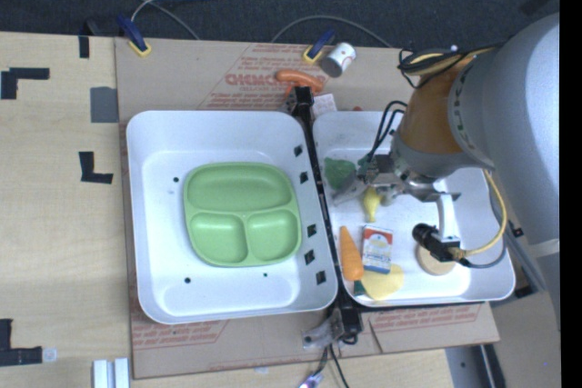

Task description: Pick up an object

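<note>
Camera view has the tool (371,186) right over the banana (371,203), can't tell its state, so I'd center before lifting.

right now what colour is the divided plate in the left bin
Light green, seen in the camera view: the divided plate lies in the left bin.

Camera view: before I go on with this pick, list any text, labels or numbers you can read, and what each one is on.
Red print on the brown cardboard sheet behind the bins: upside down and too blurred to read.
Red print on the cardboard's front edge: too small to read.
Small red-and-white packet in the right-hand white bin: it bears a picture and print, too small to read.
Nothing else carries legible text.
</note>
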Controlling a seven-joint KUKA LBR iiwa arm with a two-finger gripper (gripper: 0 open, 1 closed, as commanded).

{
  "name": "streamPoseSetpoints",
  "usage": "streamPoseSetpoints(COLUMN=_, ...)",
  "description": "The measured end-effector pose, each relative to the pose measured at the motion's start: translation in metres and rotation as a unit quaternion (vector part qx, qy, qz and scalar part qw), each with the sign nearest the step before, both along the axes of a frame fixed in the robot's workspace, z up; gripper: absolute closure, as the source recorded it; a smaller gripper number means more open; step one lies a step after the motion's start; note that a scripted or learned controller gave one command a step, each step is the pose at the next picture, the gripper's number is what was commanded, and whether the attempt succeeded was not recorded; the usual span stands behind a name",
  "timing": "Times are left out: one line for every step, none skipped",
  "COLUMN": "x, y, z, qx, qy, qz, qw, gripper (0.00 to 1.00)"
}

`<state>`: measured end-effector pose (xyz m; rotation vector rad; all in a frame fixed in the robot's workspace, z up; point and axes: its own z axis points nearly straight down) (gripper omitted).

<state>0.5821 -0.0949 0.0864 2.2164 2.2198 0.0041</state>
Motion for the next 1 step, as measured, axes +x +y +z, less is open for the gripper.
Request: streamPoseSetpoints(x=-0.0002, y=-0.0003, z=0.0096, qx=-0.0004, qy=0.0, qz=0.0, qw=1.0, gripper=1.0)
